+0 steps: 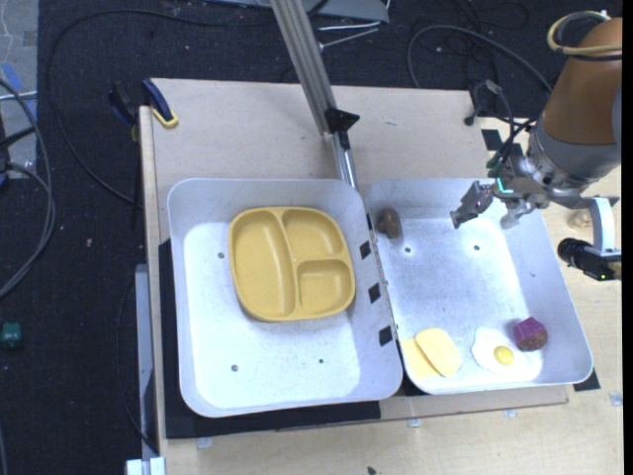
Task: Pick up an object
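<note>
Hovering open and empty, hand (492, 204) over right bin (450, 265); descending here risks closing on bare floor, missing brown object (389, 223).

divided plate (292, 263) in left bin (198, 364), egg (495, 352) in right bin (465, 265)

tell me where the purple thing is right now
The purple thing lies in the right bin, near its front right corner, just right of the fried egg and well below the gripper.
</note>
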Controlling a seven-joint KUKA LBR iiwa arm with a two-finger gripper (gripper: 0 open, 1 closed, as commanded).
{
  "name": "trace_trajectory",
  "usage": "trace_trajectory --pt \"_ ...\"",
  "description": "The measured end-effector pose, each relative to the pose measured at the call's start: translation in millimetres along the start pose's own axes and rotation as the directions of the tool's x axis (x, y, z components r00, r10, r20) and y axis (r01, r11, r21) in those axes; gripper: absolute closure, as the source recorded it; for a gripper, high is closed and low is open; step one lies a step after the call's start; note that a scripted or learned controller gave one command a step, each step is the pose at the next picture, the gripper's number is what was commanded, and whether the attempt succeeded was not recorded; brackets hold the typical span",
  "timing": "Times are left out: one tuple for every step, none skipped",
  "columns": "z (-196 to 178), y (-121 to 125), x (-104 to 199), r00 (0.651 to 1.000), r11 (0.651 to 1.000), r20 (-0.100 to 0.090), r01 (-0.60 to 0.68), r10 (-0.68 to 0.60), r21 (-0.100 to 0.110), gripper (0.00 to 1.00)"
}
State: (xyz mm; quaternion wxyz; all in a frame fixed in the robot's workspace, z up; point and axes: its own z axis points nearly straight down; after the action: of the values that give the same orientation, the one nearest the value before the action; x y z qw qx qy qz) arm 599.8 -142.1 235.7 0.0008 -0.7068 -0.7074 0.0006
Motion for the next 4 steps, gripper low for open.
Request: trace_trajectory --pt "-1 1 0 1.000 1.000 0.000 0.000 0.000 -0.002 0.00" --pt "55 -5 -9 1.000 1.000 0.000 -0.003 0.003 0.003 0.00" --pt "99 -3 -10 1.000 1.000 0.000 -0.002 0.002 0.001 0.00" --pt "145 -2 -10 1.000 1.000 0.001 -0.001 0.001 -0.002 0.00"
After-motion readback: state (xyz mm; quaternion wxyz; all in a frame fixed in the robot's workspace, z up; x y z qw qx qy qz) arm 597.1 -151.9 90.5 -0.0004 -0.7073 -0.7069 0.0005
